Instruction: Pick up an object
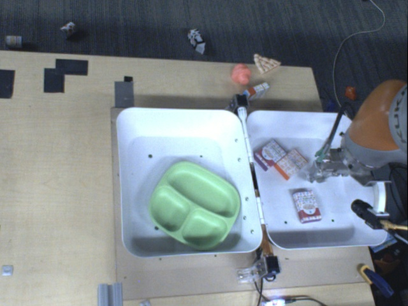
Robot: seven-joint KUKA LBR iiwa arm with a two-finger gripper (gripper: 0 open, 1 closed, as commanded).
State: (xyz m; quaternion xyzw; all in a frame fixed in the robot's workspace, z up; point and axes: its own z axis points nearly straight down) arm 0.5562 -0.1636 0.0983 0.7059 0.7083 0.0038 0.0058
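Wooden bench (57,171) with two white bins, arm cut off at the right edge.
Left bin (172,123) holds a green divided plate (194,203). Right bin (331,231) holds small packets (306,206); the claw (320,169) hangs blurred beside them, its grip impossible to judge.

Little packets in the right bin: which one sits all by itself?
The red-and-white packet toward the bin's front edge. It lies alone, while the other two packets touch each other farther back.
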